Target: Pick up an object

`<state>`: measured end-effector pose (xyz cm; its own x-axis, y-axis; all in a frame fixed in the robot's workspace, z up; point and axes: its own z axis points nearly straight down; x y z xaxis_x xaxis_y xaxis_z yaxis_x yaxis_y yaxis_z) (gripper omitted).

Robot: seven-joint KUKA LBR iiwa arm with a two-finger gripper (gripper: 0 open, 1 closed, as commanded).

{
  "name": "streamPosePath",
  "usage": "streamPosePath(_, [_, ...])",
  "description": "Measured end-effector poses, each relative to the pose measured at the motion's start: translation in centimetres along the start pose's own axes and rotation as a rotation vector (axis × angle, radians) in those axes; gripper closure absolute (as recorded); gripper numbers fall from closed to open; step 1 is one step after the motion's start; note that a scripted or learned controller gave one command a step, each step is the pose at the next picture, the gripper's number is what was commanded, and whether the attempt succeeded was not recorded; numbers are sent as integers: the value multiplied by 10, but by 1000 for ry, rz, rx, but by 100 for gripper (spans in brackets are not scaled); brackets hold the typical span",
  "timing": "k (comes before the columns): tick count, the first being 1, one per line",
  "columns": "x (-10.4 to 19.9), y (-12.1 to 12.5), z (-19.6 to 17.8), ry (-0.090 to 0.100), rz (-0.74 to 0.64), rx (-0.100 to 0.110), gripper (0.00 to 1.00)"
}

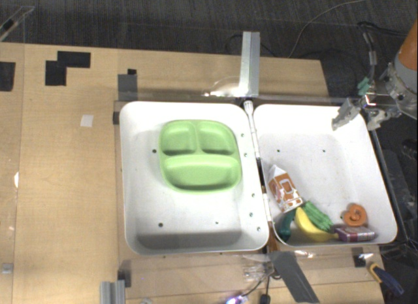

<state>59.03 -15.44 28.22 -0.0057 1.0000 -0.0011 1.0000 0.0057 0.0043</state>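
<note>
My gripper (357, 121) hangs over the far right corner of the right bin (313, 133), open, with nothing between its fingers. At that bin's near edge lies a cluster of objects. A white packet with orange print (285, 189) is at the left. Beside it a yellow banana-like piece (309, 227) lies under a green item (319, 215). An orange ring-shaped toy (354, 215) and a dark purple tube (356, 234) sit at the near right corner. All of these are well in front of the gripper.
The left bin (140, 218) holds a green divided plate (199, 154). A metal post (251, 61) rises behind the wall where the two bins meet. Wooden bench surface (59, 185) stretches to the left.
</note>
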Motion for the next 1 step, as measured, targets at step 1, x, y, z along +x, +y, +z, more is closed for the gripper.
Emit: streamPosePath(1, [1,2,-12,0,-5,-6,100])
